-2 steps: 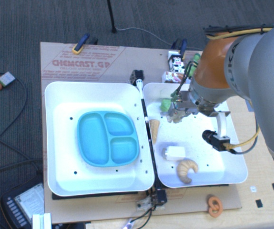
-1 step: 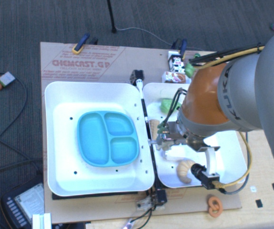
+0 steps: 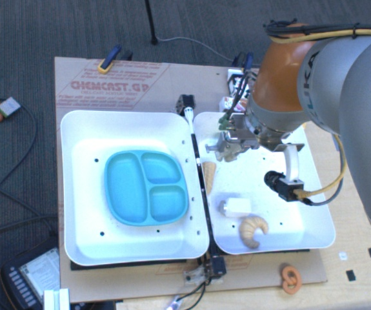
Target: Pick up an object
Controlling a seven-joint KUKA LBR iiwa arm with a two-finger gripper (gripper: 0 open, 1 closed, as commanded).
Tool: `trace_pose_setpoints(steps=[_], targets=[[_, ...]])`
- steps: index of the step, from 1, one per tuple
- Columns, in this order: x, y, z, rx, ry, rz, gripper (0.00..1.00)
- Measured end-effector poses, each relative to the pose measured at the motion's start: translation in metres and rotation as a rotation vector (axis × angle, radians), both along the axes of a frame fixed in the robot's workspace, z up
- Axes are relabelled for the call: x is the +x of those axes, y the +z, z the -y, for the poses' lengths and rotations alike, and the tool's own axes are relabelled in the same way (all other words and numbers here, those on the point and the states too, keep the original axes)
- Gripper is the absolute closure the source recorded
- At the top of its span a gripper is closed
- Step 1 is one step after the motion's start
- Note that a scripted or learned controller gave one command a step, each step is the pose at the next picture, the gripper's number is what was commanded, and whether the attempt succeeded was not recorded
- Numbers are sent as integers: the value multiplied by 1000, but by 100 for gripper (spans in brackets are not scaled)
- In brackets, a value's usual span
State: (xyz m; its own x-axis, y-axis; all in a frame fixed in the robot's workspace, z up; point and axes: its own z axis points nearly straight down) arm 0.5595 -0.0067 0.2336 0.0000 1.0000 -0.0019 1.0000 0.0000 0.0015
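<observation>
My gripper (image 3: 224, 148) hangs low over the upper left part of the right bin (image 3: 314, 231), under the orange wrist band. Just below it, a tan cone-shaped piece (image 3: 208, 173) lies against the bin's left wall. Further toward the front, a small white block (image 3: 237, 206) rests on the bin floor. A tan croissant (image 3: 253, 230) lies beside the block, nearer the front wall. Nothing shows in the gripper.
The left bin (image 3: 82, 134) holds a blue divided plate (image 3: 147, 187). A black divider clamp (image 3: 186, 103) sits between the bins at the back. A black cable connector (image 3: 282, 185) hangs off the arm over the right bin. An orange ring (image 3: 291, 279) lies on the board in front.
</observation>
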Motion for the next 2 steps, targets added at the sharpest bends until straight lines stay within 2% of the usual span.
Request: trace_pose_setpoints(steps=[1, 2], targets=[[-71, 33, -31, 2, 1, -3, 100], [-76, 2, -63, 1, 1, -3, 100]])
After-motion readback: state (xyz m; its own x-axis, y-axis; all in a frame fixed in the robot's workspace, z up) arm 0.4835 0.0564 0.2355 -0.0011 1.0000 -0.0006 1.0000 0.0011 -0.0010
